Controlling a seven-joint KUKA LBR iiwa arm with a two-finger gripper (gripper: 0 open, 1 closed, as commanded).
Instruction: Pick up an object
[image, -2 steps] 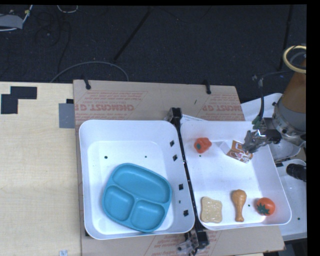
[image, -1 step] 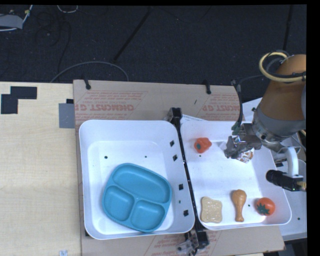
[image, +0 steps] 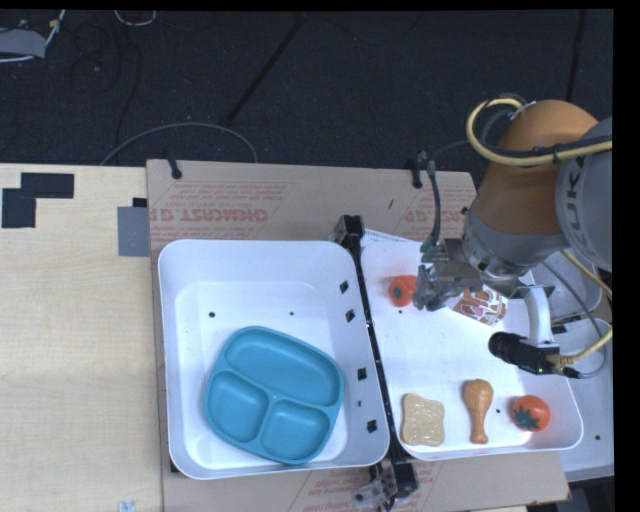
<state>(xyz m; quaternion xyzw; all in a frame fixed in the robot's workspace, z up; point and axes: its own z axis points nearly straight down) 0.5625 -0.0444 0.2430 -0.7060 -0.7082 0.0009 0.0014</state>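
The two bins (image: 185, 290) are plain white, each marked with a few small black dots. The left bin carries a light blue divided plate (image: 273, 394) of uniform colour. In the right bin (image: 440, 340), near the front edge, lie a pale tan slice of toast (image: 423, 419) with a darker crust, a golden-brown drumstick (image: 479, 407), and, in the front right corner, a red tomato (image: 529, 412) with a green top. Near the left wall sits a small orange-red fruit (image: 402, 291). A packet (image: 482, 305) with red and white print lies toward the rear. The arm (image: 535, 170) is grey with an orange band. The bench (image: 70, 330) is pale wood; brown cardboard (image: 300, 205) with red lettering underlies the bins.
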